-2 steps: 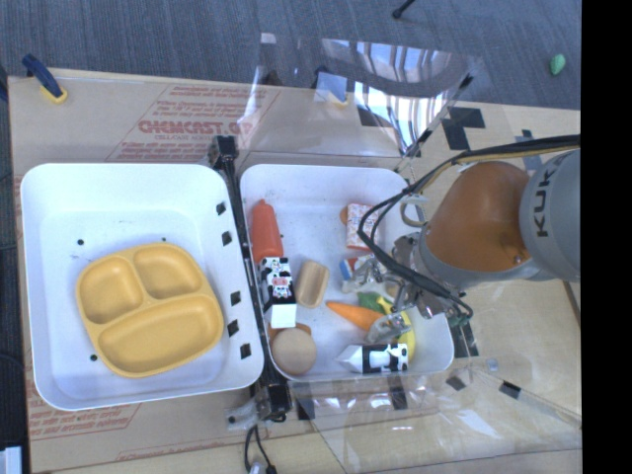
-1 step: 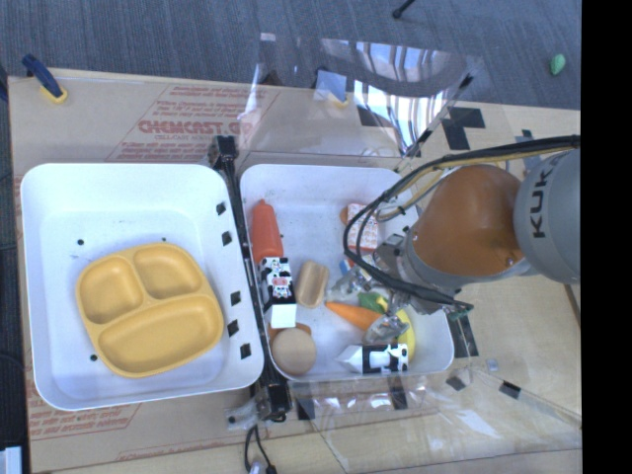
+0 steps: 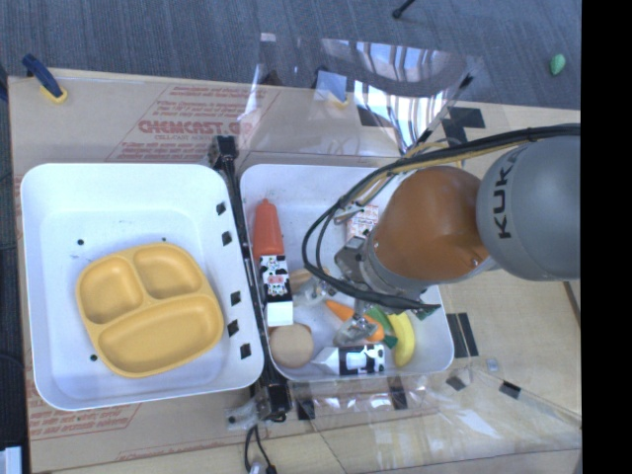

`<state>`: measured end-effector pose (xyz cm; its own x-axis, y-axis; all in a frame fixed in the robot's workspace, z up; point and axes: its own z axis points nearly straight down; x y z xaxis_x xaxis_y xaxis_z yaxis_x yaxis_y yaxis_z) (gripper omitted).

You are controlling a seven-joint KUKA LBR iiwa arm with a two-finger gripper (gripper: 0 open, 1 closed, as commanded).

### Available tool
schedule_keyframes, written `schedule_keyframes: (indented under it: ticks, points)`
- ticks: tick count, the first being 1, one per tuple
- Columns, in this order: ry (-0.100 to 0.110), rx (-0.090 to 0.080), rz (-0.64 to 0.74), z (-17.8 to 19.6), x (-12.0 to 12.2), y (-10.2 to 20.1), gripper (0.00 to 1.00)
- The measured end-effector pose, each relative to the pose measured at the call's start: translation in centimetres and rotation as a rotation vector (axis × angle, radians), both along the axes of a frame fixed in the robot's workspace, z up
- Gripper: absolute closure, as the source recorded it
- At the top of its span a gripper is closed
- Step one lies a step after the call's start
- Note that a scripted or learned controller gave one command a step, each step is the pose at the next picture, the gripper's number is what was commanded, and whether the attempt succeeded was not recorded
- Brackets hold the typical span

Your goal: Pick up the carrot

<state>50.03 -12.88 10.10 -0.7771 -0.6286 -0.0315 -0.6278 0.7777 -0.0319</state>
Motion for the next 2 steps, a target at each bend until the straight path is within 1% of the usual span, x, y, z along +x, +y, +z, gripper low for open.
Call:
schedule_keyframes:
  ticks: [1, 2]
  points:
    - [0.012, 0.017, -0.44, -0.2, 0.0, -3.8, 0.0]
    - [0.014, 0.03, -0.948, -0.3, -0.9, -5.8, 0.0]
